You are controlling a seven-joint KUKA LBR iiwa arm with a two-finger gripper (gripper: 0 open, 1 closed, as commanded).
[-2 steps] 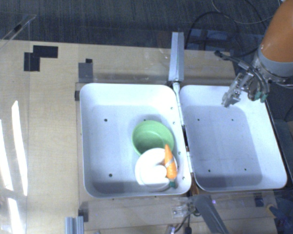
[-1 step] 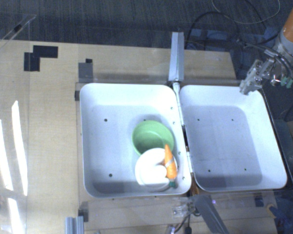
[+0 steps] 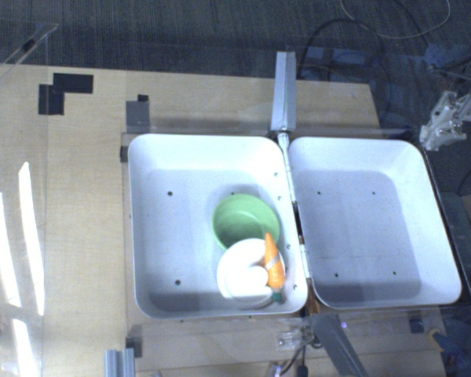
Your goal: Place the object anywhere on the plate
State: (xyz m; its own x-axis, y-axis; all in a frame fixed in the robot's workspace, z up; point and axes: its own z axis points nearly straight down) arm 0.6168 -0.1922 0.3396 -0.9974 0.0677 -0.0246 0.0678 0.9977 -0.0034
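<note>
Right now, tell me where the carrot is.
The carrot lies in the left bin, near its front right corner, resting across the right edge of the white plate, just in front of the green plate.

The near rim of the green bowl (image 3: pixel 246 217) is covered by the white plate (image 3: pixel 243 272). The plate's right edge is overlapped by the carrot (image 3: pixel 273 264). The gripper (image 3: pixel 452 120) is blurred and partly cut off by the right edge.
</note>
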